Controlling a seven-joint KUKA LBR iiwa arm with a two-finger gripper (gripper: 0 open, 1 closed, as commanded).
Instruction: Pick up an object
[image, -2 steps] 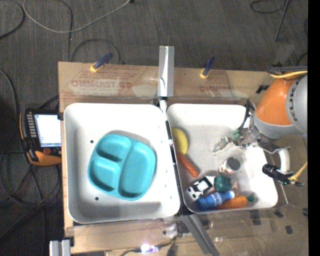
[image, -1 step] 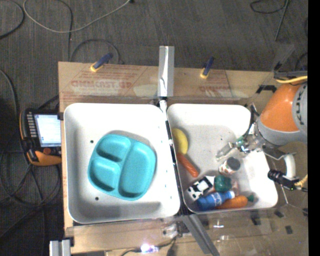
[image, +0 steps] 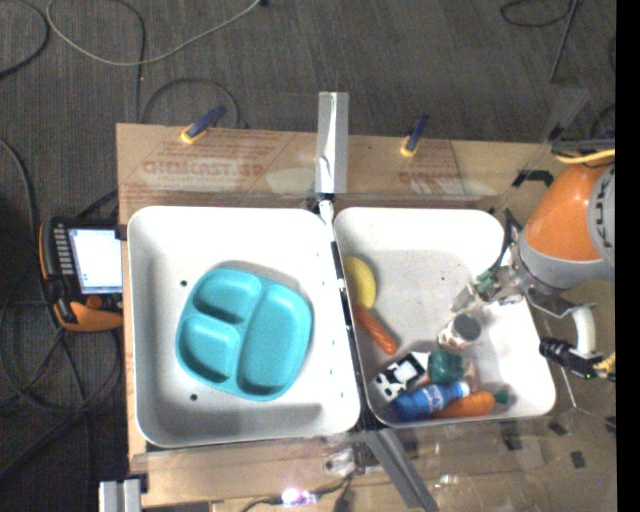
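My gripper (image: 465, 325) hangs over the right part of the right bin (image: 420, 225), reaching in from the right below the orange wrist band (image: 565, 225). Just below and to its left lies a cluster of objects. A green piece (image: 446, 366) sits closest, under the gripper tip. A black-and-white block (image: 398, 374) lies left of it. A blue bottle (image: 428, 397) and an orange carrot (image: 472, 404) lie along the front wall. A second carrot (image: 376, 331) and a yellow fruit (image: 361, 281) rest by the bin's left wall.
The left bin (image: 150, 300) holds a teal divided plate (image: 245, 332). A metal post (image: 331, 140) stands behind the seam between the bins. A handheld device (image: 85, 270) sits left of the bench. Cables trail across the floor behind.
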